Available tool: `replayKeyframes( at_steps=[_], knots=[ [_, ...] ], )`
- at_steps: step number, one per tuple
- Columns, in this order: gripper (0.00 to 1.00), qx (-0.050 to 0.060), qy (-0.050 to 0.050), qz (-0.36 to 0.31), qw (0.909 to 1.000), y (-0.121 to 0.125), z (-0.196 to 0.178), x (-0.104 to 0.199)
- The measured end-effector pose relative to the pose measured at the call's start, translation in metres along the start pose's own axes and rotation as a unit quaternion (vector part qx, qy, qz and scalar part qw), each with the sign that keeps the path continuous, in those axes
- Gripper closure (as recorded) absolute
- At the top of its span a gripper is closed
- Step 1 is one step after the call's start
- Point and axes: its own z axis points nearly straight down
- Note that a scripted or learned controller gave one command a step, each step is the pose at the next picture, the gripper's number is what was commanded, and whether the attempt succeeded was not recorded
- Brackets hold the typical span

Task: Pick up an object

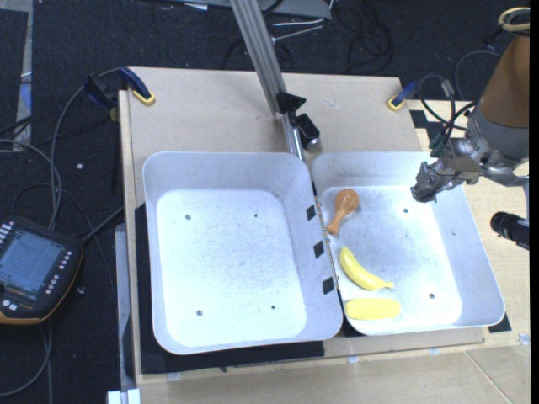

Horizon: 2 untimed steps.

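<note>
Grey arm (505, 99) angled down, gripper (425, 185) above right bin (472, 259)

no legible text, labels or numbers — none readable

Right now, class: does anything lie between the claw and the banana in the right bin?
Nothing visible does. The claw is over the right bin's far side, and bare bin floor runs from there to the banana. The chicken drumstick toy lies off that line, by the bin's left wall.
</note>
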Motion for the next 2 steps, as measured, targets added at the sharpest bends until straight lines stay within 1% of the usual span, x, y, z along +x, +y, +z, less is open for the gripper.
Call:
replayKeyframes(
  at_steps=[1, 2],
  knots=[
    [1.0, 0.001, 0.001, -0.002, 1.0, 0.002, 0.0, 0.051],
    [1.0, 0.002, 0.001, -0.002, 1.0, 0.014, 0.02, 0.102]
  ],
)
